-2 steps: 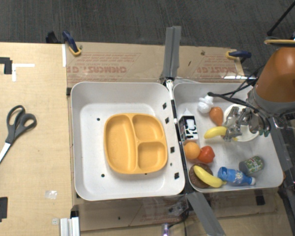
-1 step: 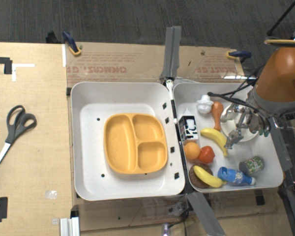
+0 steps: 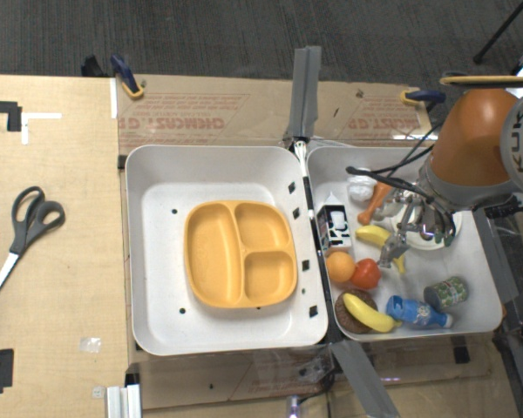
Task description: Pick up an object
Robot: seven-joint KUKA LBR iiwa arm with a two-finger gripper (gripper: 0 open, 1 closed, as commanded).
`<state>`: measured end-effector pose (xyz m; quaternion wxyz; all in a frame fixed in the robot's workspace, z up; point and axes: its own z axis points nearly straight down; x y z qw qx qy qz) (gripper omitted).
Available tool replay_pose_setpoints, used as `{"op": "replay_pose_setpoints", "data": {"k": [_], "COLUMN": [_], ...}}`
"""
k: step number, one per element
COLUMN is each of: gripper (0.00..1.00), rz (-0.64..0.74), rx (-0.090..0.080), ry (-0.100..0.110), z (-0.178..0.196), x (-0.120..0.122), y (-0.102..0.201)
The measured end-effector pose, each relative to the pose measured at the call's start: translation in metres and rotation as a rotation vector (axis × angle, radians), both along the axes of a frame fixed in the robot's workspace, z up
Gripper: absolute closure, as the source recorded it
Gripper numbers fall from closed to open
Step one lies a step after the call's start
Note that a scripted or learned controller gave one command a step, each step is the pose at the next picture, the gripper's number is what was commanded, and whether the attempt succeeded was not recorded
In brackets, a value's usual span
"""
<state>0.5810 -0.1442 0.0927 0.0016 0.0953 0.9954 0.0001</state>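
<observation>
You had the grey arm with the orange band point(image 3: 478, 138) reaching in from the right over the right white bin point(image 3: 479, 320), and the two-finger gripper point(image 3: 399, 244) sat low among the clutter, just above a yellow banana-shaped toy point(image 3: 373, 234); I honestly couldn't tell how its fingers were set. Nearby sat a round orange fruit point(image 3: 339, 265), a red tomato-like ball point(image 3: 366, 273), a blue plastic bottle point(image 3: 417, 313) and another yellow banana point(image 3: 368, 313). The left white bin point(image 3: 157, 320) held an orange three-compartment plastic plate point(image 3: 241, 254).
</observation>
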Motion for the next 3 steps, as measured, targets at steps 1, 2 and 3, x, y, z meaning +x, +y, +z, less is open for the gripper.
{"op": "replay_pose_setpoints", "data": {"k": [1, 2, 3], "gripper": [1.00, 1.00, 1.00], "rz": [0.003, -0.095, -0.109], "rx": [-0.002, 0.000, 0.000], "ry": [-0.005, -0.007, -0.002], "z": [0.011, 0.004, 0.108], "x": [0.002, 0.054, 0.070], "y": [0.000, -0.022, 0.064]}}
